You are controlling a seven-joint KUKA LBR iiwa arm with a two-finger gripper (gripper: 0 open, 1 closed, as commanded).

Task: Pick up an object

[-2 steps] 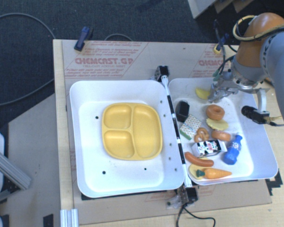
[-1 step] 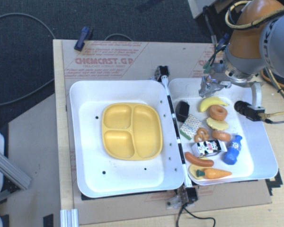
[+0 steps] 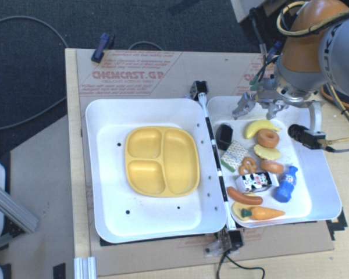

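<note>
Divided plate (image 3: 161,160) sat centre of left bin (image 3: 99,156). Right bin (image 3: 323,185) held toy foods: banana (image 3: 257,128) upper, doughnut (image 3: 268,138) just below, carrot (image 3: 264,213) at bottom.

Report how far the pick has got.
Done: the pincer has been brought over the far end of the right bin, just above the banana and donut. In hand: nothing shows between its fingers. Left: come down on one of the toys, close on it and lift. The carrot, the blue bottle and the rest lie in the bin.
</note>
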